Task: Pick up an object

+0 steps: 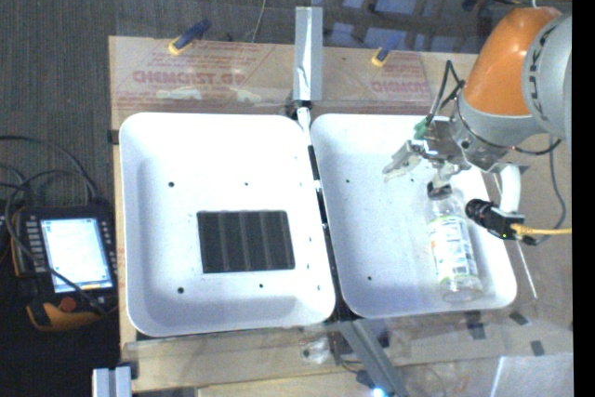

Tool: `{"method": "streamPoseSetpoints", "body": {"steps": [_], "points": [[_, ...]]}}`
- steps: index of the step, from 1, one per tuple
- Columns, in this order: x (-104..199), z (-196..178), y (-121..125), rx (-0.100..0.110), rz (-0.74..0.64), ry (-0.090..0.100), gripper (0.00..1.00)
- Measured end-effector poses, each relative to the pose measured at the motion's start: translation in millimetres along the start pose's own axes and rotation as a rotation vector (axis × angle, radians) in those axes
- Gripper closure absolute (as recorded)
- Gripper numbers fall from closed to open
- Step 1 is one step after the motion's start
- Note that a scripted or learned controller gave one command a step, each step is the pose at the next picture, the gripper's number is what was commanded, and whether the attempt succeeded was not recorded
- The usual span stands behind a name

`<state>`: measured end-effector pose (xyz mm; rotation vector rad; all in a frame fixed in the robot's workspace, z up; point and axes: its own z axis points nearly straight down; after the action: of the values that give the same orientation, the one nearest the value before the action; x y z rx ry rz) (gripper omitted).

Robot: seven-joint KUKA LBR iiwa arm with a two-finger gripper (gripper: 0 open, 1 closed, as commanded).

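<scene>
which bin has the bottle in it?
The right bin, the one the arm reaches into. The clear bottle lies along its right side, below the tool. The left bin holds a dark ribbed panel instead.

The two bins, the left bin (149,228) and the right bin (372,246), look like smooth white plastic with a soft sheen. In the left bin lies a dark ribbed panel (245,240), matt and ridged. A clear plastic bottle (453,248) in the right bin is glossy and see-through, with a paper-like label. The bench (186,74) behind the bins looks like pale, matt board with faded red print. The arm (521,70) above the right bin has a glossy orange shell and smooth grey casing. The floor (56,14) is dark, rough carpet.
</scene>
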<state>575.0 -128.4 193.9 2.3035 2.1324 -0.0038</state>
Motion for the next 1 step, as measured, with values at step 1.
{"method": "streamPoseSetpoints", "body": {"steps": [1], "points": [[-65.1,2.0,-12.7,0.002,0.138,0.001,0.00]]}}
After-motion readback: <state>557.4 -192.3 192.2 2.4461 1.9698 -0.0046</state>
